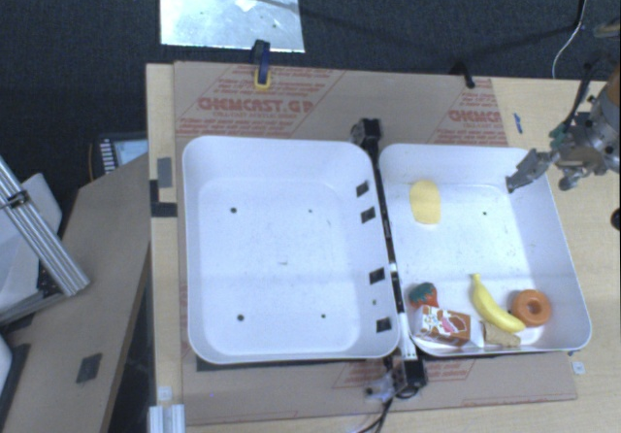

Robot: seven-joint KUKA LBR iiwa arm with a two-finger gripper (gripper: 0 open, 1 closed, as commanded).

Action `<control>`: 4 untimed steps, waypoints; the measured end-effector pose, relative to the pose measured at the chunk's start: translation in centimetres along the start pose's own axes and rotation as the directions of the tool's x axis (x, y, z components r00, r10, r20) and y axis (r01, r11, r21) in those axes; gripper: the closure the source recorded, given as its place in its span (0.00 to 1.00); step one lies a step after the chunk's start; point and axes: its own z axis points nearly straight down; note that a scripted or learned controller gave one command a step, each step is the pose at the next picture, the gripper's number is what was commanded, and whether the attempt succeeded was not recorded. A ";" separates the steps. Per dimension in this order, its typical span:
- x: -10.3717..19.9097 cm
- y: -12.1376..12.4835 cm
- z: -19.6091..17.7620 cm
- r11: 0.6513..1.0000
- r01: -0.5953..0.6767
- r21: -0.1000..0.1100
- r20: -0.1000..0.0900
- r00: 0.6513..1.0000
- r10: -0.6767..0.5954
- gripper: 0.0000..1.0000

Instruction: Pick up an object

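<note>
Overhead, the gripper [543, 172] hangs at about two o'clock of the right bin [558, 227], just above that bin's far right corner. One grey finger [524, 172] reaches out toward nine o'clock over the rim, and another short one points down at the right; nothing lies between them, though how wide they stand is more than I can tell from this slant. A pale yellow lump [425, 201] rests alone on the bin floor toward eleven o'clock, well apart from the tool. The other things crowd the near edge (all between five and seven o'clock): a banana [489, 304] lying slantwise, an orange ring-shaped doughnut [531, 307] just beside it at the right, a small red and white packet [444, 324] at the left, and a reddish-green item [422, 295] touching that packet's upper corner. Beside this bin, at nine o'clock, sits the left bin [204, 227].
</note>
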 end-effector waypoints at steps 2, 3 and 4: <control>1.5 7.8 16.2 1.000 0.004 0.002 -0.002 1.000 -0.004 0.00; 1.3 8.0 14.7 1.000 0.005 -0.005 0.002 1.000 -0.005 1.00; 7.3 7.8 16.0 1.000 0.005 0.001 -0.002 1.000 -0.005 1.00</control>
